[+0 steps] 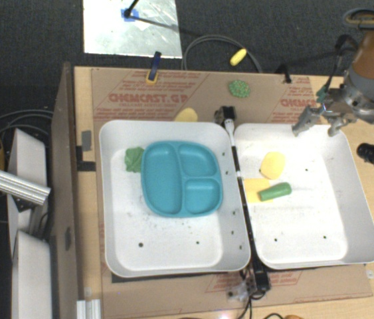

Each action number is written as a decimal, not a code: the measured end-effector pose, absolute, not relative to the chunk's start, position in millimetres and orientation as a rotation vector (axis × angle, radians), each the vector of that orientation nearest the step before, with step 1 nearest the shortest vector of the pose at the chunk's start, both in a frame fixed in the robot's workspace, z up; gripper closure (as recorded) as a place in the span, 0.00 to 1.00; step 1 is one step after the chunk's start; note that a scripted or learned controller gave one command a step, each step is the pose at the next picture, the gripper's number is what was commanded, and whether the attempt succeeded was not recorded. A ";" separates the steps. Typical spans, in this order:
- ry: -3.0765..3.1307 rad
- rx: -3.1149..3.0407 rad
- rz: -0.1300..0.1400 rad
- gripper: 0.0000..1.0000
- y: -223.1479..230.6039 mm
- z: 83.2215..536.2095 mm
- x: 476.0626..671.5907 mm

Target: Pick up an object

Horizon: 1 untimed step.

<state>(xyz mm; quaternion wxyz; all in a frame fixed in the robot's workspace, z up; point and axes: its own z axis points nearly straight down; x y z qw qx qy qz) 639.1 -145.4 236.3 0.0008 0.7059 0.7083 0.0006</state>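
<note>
Fingers (304, 122) spread above right bin's (359, 178) rim

Evenly and brightly lit from above, with soft, short shadows under the blue divided plate (181, 179) and along the inner walls of the two white bins (173, 261). Mild glare on the bin floors and a stronger sheen on the silvery sheet (131, 18) at top. Dark surround at left and top nearly without detail. Moderate resolution, slightly grainy; small items soft-edged. Slight blur on the end effector (319, 121) at upper right. Straight edges little distorted.
</note>
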 end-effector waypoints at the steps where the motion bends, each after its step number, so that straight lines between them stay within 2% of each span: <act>1: 2.235 2.217 -0.003 0.00 -98.6 154.1 623.4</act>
